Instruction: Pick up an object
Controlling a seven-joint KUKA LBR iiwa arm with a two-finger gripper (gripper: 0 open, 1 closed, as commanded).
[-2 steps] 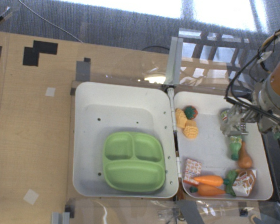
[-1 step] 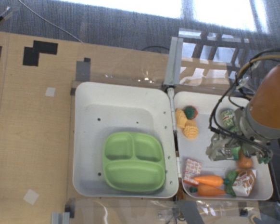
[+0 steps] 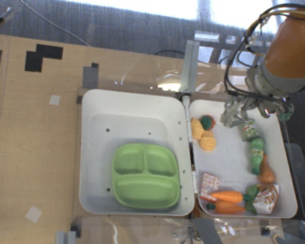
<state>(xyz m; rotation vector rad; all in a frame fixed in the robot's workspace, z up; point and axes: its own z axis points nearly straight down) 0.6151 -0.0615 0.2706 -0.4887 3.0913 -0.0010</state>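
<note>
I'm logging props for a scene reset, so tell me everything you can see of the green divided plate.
The green divided plate is a light green, plastic-looking tray with rounded corners and three compartments: two smaller ones on its far side and one wide one nearer the camera. All three look bare. It lies flat, slightly turned, on the floor of the left bin, toward the near right corner, close to the wall by the right bin. Nothing else touches it.

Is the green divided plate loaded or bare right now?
Bare: the green divided plate in the left bin shows three compartments with nothing in them.
</note>
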